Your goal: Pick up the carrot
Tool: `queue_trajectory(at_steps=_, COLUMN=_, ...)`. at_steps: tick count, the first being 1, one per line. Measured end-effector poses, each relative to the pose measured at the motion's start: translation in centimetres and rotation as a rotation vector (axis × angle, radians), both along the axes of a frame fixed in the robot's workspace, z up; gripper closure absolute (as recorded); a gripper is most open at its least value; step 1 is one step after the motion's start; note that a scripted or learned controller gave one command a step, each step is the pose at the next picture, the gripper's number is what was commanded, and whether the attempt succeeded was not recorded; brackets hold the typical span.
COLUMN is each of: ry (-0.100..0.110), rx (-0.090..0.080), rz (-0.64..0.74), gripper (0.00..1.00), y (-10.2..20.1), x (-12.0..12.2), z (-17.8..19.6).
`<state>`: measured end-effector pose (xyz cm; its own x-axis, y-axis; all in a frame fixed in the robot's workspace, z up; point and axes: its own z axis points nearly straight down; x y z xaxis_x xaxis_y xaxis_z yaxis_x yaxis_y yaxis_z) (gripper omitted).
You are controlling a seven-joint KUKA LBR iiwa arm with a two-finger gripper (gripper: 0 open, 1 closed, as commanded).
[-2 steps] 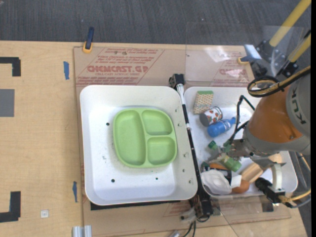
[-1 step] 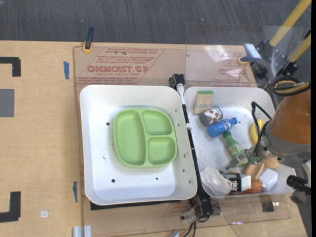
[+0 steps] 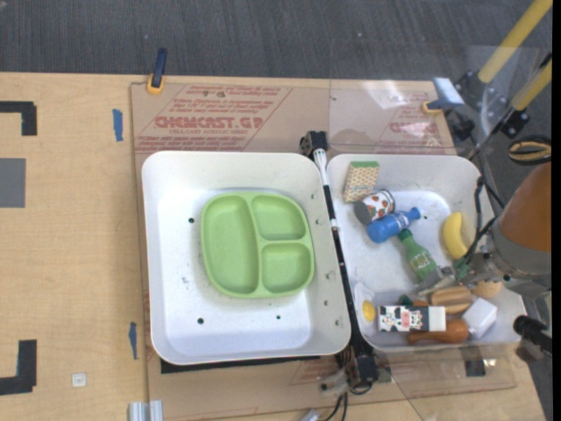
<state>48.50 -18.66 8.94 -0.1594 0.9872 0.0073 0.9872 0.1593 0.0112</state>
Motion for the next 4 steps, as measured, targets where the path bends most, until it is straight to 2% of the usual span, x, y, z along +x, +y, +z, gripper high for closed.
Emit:
queue_trajectory(at_steps=1, ry=0.000, rx=-0.012, rz=-0.172, gripper=0.00, y=-3.8, x=5.1, z=10.3)
queue_trajectory(at_steps=2, ry=0.010, rx=-0.010, rz=-0.172, gripper=0.00, y=-3.7, x=4.8, z=9.9)
queue_trajectory(at_steps=3, ry=0.003, rx=-0.012, rz=-0.173, gripper=0.00, y=-3.3, x=8.9, z=13.1)
queue_trajectory(at_steps=4, ry=0.007, rx=-0.012, rz=-0.174, gripper=0.00, y=-3.4, x=8.8, z=13.0)
